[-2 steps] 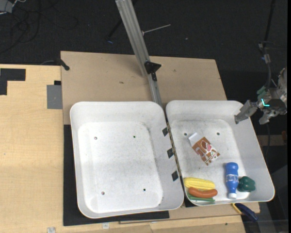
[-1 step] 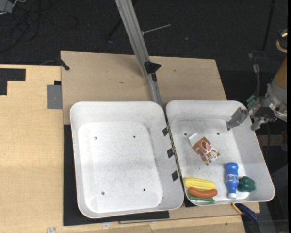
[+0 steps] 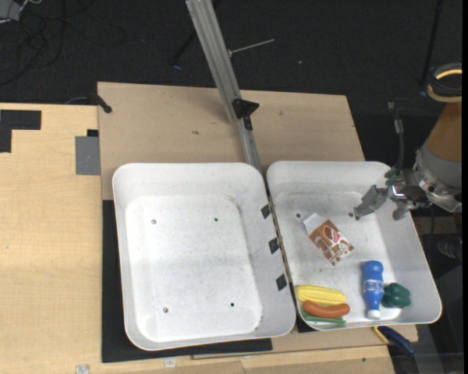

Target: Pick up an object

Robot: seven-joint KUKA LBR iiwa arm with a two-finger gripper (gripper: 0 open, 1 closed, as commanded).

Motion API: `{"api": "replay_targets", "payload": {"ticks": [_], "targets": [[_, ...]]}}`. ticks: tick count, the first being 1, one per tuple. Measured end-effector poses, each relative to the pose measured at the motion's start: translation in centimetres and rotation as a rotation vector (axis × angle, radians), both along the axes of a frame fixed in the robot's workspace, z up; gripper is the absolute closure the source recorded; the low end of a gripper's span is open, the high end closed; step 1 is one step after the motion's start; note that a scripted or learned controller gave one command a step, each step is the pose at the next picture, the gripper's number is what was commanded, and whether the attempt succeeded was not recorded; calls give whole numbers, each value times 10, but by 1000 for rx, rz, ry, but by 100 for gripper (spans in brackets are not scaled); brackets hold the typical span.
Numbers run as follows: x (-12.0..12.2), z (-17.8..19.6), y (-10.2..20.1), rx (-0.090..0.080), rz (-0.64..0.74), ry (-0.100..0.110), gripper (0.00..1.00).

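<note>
The right bin [image 3: 296,179] holds a small brown and white packet [image 3: 329,240] near its middle. Along its front edge lie a yellow corn cob [image 3: 321,294] and, just below it, an orange hot dog [image 3: 325,310]. A blue bottle with a white label [image 3: 372,287] lies at the front right, with a dark green lump [image 3: 396,294] touching its right side. My gripper [image 3: 381,202] hangs over the right bin's far right part, above and to the right of the packet. Its fingers [image 3: 366,202] stand apart with nothing between them.
The left bin [image 3: 132,209] sits beside the right one, with black clips on the shared wall. A slanted metal rail [image 3: 218,61] runs from the top centre down to the bins' back edge. The arm's orange band [image 3: 444,135] is at the right edge.
</note>
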State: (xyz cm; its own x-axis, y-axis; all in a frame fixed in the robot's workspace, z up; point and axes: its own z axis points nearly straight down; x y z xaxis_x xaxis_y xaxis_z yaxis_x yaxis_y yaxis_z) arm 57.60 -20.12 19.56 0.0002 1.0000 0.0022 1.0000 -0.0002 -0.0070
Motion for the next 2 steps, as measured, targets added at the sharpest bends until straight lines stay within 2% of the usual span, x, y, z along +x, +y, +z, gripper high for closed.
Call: {"api": "replay_targets", "payload": {"ticks": [1,2], "targets": [[7,-48,4,0,3,0,0],[7,-35,3,-1,-1,-3,100]]}}
